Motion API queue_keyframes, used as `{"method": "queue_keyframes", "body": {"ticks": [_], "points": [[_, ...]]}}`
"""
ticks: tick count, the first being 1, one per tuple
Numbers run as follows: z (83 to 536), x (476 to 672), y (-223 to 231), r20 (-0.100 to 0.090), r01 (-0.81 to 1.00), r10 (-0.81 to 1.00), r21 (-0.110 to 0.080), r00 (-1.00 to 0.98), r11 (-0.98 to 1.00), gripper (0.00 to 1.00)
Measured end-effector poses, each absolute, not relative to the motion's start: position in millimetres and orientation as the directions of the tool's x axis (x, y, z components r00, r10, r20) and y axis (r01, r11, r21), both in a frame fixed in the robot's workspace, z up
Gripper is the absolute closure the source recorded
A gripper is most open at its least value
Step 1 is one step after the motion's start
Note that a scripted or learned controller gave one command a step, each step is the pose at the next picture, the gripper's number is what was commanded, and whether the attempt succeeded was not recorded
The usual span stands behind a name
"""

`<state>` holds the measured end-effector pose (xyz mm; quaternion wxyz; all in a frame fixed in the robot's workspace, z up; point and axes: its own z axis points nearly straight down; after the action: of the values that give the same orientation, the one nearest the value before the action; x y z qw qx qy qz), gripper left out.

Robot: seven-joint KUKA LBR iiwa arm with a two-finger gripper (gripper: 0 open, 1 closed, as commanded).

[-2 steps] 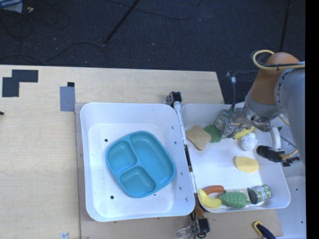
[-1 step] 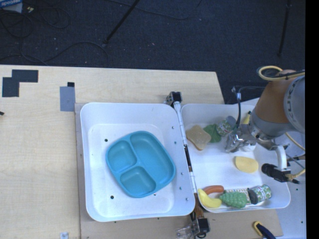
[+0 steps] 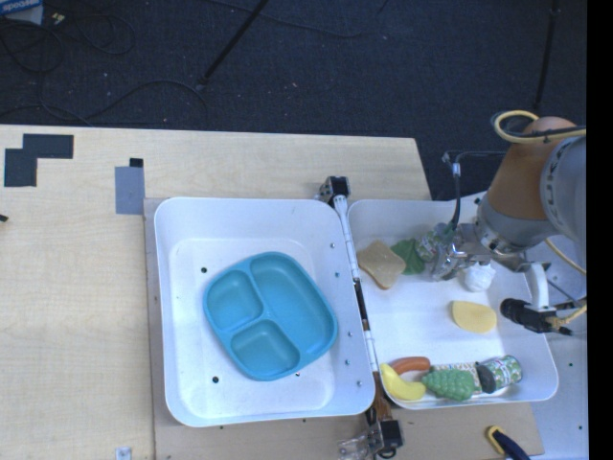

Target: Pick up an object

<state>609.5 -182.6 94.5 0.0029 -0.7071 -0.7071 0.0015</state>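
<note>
Fixed overhead camera, slanted down, both bins (image 3: 163, 257)

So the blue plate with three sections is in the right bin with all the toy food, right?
Not quite. The camera view shows the blue plate with three sections lying alone in the left bin. The toy food, like the yellow banana and the bread slice, is in the right bin.
</note>
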Motion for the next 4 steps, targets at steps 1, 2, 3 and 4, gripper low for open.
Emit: {"method": "queue_keyframes", "body": {"ticks": [1, 2, 3, 4], "points": [[93.0, 525.9, -173.8, 0.003, 1.0, 1.0, -0.008, 0.002, -0.002, 1.0], [207.4, 570.2, -155.0, 0.001, 1.0, 1.0, -0.006, -0.001, 0.001, 1.0], [150.6, 600.1, -106.8, 0.002, 1.0, 1.0, -0.009, -0.001, 0.001, 1.0], [90.7, 524.5, -138.6, 0.002, 1.0, 1.0, -0.008, 0.003, -0.003, 1.0]]}}
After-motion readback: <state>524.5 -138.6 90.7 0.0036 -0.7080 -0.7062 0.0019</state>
